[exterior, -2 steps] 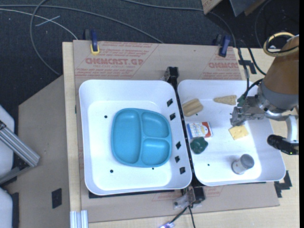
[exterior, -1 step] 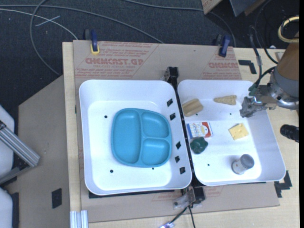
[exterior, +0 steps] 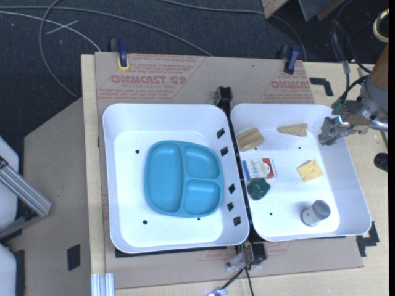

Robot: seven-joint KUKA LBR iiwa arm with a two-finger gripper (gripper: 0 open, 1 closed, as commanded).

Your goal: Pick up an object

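My gripper [exterior: 328, 132] hangs over the right bin's [exterior: 345, 224] upper right corner, reaching in from the right. Nothing shows between its fingers. In that bin lie a tan wedge [exterior: 293, 129] just left of the gripper, a tan block [exterior: 249, 139] near the divider, a yellow cube [exterior: 310, 170], a white and red packet [exterior: 258, 168], a dark green lump [exterior: 258, 189] and a grey cylinder [exterior: 315, 213] near the front.
The left bin [exterior: 123, 227] holds a blue divided plate [exterior: 183, 178]. Black clips line the divider between the bins. Blue clamps [exterior: 123, 55] pin the cardboard at the back. Cables run across the dark floor behind.
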